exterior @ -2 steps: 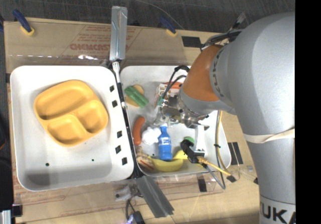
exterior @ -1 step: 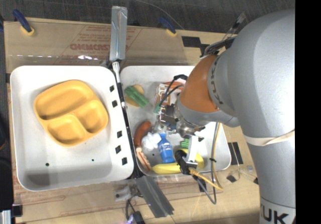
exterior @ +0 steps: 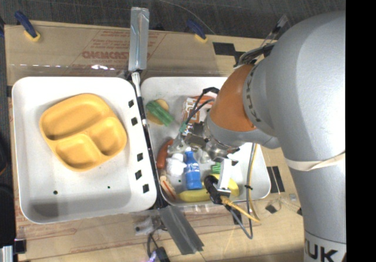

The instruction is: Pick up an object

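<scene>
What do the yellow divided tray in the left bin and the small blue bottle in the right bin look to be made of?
The yellow divided tray looks like moulded plastic, matte, with soft rounded edges and no sharp glare. The small blue bottle also seems plastic, slightly glossy with a pale label; at this size I can't be sure.

A robotics lab: clamped cardboard bench [exterior: 106, 49], white bins [exterior: 23, 137], industrial arm [exterior: 305, 90].
</scene>
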`<action>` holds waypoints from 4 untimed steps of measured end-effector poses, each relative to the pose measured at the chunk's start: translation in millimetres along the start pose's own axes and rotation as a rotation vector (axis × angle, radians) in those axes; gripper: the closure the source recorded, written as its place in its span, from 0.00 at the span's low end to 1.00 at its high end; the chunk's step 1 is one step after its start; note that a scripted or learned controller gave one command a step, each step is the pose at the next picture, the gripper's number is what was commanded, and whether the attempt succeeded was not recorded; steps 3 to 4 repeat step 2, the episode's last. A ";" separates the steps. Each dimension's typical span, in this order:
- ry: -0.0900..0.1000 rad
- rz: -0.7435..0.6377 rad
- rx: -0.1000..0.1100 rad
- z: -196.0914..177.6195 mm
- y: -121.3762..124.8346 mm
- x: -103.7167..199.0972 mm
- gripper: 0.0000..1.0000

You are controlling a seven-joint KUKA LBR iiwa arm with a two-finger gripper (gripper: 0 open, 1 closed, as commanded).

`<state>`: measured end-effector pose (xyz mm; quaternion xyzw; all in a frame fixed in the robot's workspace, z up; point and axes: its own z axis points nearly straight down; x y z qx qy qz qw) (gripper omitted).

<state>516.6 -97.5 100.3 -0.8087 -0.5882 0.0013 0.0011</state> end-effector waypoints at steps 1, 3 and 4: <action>0.001 -0.004 0.001 -9.4 0.4 0.4 1.00; 0.003 -0.031 -0.005 -93.5 29.2 51.4 1.00; 0.003 -0.031 -0.005 -93.5 29.2 51.4 1.00</action>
